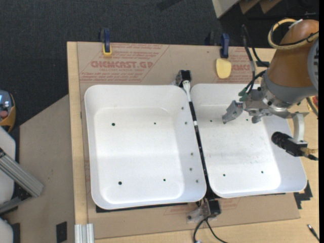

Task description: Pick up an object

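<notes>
The brown tabletop (pixel 76 151) is the biggest thing here, a flat board with red lettering printed along its far edge. On it sit two shallow white bins, touching along their inner rims. The left bin (pixel 136 151), as the camera sees it, is the wider of the two. The right bin (pixel 243 158) lies under me. Small dark dots mark the floor of each.

My arm (pixel 291 70) reaches in from the right of the view, grey at the wrist with the orange band (pixel 299 34) above it, and it hangs over the far right part of the right bin. My end effector (pixel 232 113) points toward the seam between the bins and hovers above the far half of the right bin's floor. From this angle I cannot tell whether it is open or closed, and I see nothing gripped in it.

A black stubby part (pixel 286 142) shows over the right side of the same bin, just below my wrist.

The yellow object (pixel 223 68) lies outside the bins, on the tabletop just beyond the right bin's far rim, well apart from my end effector.

Two blue clamps grip the tabletop's far edge, one (pixel 106 38) beyond the left bin and one (pixel 225 43) right behind the yellow object. A black clip (pixel 183 77) sits at the far end of the seam.
</notes>
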Controlling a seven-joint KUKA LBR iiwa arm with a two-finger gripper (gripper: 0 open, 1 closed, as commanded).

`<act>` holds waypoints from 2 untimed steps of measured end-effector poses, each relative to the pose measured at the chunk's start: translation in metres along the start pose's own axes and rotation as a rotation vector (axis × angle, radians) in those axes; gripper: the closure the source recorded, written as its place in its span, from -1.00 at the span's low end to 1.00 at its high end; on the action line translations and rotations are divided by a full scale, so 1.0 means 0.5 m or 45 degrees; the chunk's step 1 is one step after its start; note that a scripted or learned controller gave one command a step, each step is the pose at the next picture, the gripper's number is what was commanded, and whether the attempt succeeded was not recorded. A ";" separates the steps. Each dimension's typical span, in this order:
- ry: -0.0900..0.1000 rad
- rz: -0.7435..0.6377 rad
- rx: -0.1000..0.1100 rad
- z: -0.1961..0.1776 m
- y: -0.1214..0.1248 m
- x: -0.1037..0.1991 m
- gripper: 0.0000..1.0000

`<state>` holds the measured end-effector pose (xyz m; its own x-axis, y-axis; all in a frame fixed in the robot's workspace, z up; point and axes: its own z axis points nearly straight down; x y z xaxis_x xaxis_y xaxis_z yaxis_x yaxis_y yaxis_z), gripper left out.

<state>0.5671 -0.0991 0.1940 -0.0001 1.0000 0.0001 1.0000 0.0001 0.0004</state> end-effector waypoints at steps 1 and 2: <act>-0.004 -0.003 -0.027 -0.477 -0.047 0.020 -1.00; -0.003 -0.002 -0.007 -0.479 -0.047 0.021 1.00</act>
<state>0.5433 -0.0886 0.4337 -0.0017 1.0000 -0.0025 1.0000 0.0017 0.0062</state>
